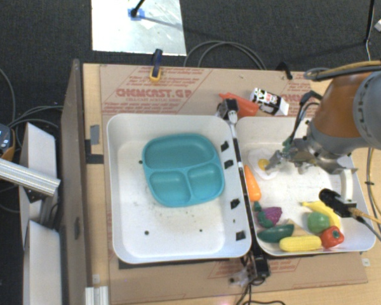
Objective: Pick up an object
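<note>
The arm's hand [274, 162] hangs low in the right bin [362, 237], whether gripping I cannot tell, just beside a small yellow piece [263, 164], with the carrot [252, 182] nearby.

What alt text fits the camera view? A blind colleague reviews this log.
The arm's pincer hangs low over the right bin, above a small yellow piece; toy vegetables cluster at its near end. The left bin holds a teal divided tray.

Even overhead light, bright on the white bins [124, 189], with soft shadows, glare on the foil sheet [140, 18], and slight overall softness.
</note>
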### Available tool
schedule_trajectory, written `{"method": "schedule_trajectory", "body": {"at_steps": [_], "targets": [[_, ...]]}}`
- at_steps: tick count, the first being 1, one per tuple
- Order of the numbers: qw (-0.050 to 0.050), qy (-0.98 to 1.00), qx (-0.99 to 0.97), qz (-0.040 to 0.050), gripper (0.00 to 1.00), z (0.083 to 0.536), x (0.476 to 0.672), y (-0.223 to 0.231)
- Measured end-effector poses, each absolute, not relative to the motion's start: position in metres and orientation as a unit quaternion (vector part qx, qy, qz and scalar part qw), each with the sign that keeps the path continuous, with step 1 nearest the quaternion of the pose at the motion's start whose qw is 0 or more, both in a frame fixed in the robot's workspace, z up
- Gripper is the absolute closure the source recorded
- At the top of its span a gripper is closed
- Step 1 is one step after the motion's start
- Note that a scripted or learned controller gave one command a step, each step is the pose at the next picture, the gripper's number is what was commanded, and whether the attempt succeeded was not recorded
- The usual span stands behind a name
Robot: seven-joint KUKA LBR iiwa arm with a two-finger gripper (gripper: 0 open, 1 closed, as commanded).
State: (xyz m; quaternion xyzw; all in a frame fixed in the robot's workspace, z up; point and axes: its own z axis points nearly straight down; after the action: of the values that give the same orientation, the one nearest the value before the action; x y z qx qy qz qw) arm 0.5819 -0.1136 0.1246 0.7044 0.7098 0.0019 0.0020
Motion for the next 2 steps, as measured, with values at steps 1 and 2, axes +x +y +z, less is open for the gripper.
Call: {"method": "schedule_trajectory", "body": {"at_steps": [1, 2], "targets": [[0.002, 0.709, 0.705, 0.0012, 0.0, 0.084, 0.603, -0.084], [0.002, 0.709, 0.706, 0.0018, 1.0, 0.096, 0.603, -0.085]]}}
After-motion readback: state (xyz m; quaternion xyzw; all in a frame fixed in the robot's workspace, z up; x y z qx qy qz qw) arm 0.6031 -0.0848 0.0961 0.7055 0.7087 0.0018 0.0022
